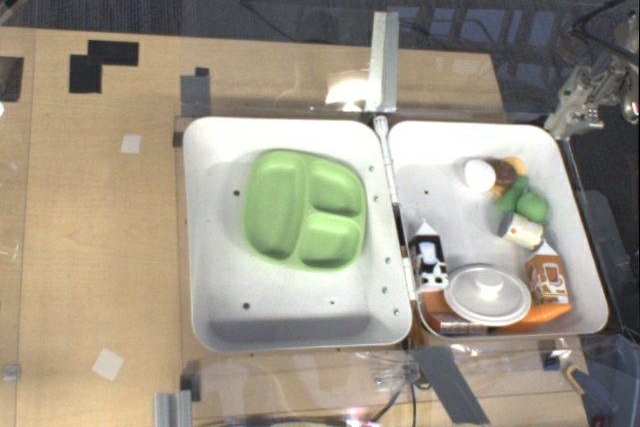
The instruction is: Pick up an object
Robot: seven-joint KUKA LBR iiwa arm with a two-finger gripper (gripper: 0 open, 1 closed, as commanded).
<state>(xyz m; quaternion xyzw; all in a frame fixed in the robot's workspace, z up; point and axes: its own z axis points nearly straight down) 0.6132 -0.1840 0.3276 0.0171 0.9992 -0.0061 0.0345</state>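
The right bin (440,150) holds several small objects. A white-capped brown bottle (492,175) lies near its back, with a green toy (528,203) and a small white cup (522,233) just in front of it. A round silver lid (487,294) sits at the front, beside a black-and-white carton (428,255), an orange-brown can (546,278) and an orange carrot-like piece (548,315). My gripper (578,107) hangs outside the bin, above its back right corner, with nothing seen in it.
The left bin (215,245) holds a green divided plate (304,207). A metal post (384,60) stands behind the wall between the two bins. Wooden bench top (90,235) stretches to the left.
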